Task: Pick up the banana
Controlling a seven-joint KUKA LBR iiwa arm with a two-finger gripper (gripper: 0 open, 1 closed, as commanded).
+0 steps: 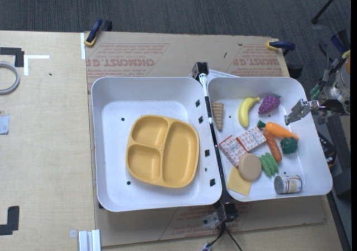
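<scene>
The yellow banana (246,110) lies curved in the upper middle of the right bin (312,172), between a waffle cone (217,116) and a bunch of purple grapes (269,103). My gripper (296,112) hangs at the bin's right side, over its upper right part. It is to the right of the banana, beyond the grapes, and apart from both. Nothing shows in its grasp.
The right bin also holds a carrot (280,130), broccoli (288,145), green beans (269,163), a can (288,184), a cheese slice (239,182), a round cookie (250,167) and cracker packs (242,143). A yellow divided plate (163,150) sits in the left bin (106,133).
</scene>
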